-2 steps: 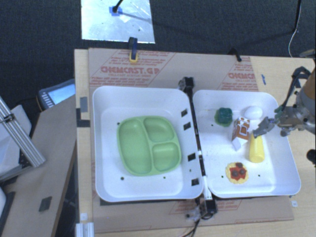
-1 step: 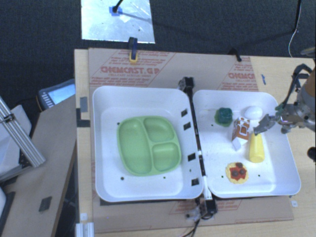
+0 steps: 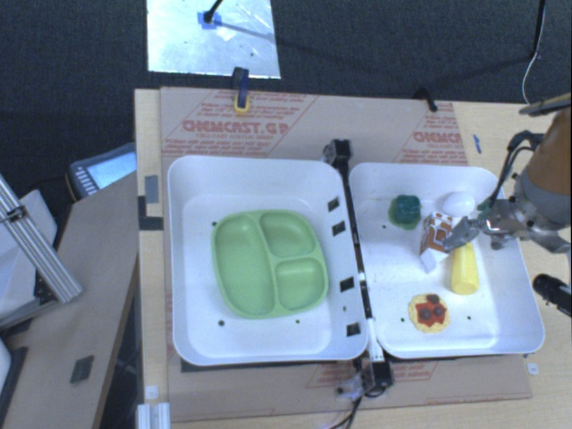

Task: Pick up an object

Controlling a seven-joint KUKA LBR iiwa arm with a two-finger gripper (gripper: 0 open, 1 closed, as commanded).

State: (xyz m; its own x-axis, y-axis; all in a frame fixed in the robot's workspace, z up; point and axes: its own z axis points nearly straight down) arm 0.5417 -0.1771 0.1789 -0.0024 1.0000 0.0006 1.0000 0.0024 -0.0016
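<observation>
Orange-and-white, the small carton (image 3: 435, 236) lies tilted in the right bin (image 3: 509, 338), and the gripper (image 3: 465, 233) sits low right against its near side, the arm reaching in from the right. Whether the fingers are spread or closed, I cannot tell; the dark tips blur into the carton's edge, and nothing shows plainly between them, so no hold can be claimed.

Judging from this, the step in hand is seating the grasp on the carton. To do it well, the jaws should straddle the carton's narrow width squarely, drop fully before closing, and lift straight up.

Crowding is the main trouble. Just below the jaws lies a yellow cylinder-like block (image 3: 464, 270), near enough to be nudged or caught instead. Just above them rests a white rounded object (image 3: 458, 204), also close. Farther to the left of the jaws sits a green cup-like piece (image 3: 406, 209), and well below them a round pizza-like toy with red topping (image 3: 430, 312). Well apart, across the divider, the left bin (image 3: 192, 239) holds a green sectioned tray (image 3: 268, 262), out of the way.
</observation>
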